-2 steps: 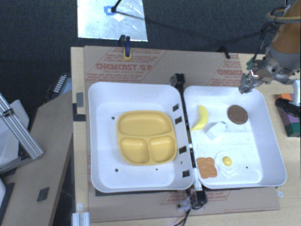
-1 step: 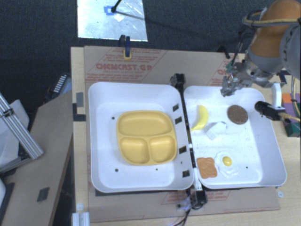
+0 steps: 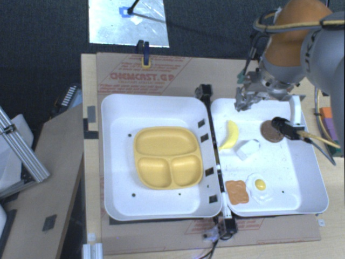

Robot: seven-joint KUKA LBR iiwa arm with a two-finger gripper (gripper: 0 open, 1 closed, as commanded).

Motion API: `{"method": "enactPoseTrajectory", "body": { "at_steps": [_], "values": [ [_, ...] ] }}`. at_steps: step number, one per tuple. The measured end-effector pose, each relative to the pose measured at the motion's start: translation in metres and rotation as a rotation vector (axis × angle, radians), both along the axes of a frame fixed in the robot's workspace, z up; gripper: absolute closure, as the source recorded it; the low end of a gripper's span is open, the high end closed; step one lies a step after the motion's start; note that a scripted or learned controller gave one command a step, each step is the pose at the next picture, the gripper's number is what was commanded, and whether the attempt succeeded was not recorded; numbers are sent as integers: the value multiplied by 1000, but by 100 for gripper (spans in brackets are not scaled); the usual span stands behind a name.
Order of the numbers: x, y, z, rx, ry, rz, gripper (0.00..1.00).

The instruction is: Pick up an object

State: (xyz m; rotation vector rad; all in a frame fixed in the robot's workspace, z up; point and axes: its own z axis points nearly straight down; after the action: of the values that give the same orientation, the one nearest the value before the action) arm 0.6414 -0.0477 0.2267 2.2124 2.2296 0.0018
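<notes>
The banana (image 3: 231,134) is lying loose near the left wall of the right bin (image 3: 310,198), easy to reach from above; the gripper (image 3: 243,103) is hanging over the bin's far corner, nothing between its fingers, though whether they are spread I cannot tell; toast (image 3: 236,191), egg (image 3: 259,185) and white block (image 3: 247,148) are sitting apart nearby; the yellow tray (image 3: 164,158) is resting in the left bin (image 3: 116,144).
</notes>
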Motion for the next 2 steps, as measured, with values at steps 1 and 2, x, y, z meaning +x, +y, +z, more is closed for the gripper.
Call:
{"method": "enactPoseTrajectory", "body": {
  "at_steps": [1, 2],
  "values": [
    [-9, 44, -7, 1, 1, 0, 100],
    [-19, 102, 5, 1, -1, 1, 100]
  ]
}}
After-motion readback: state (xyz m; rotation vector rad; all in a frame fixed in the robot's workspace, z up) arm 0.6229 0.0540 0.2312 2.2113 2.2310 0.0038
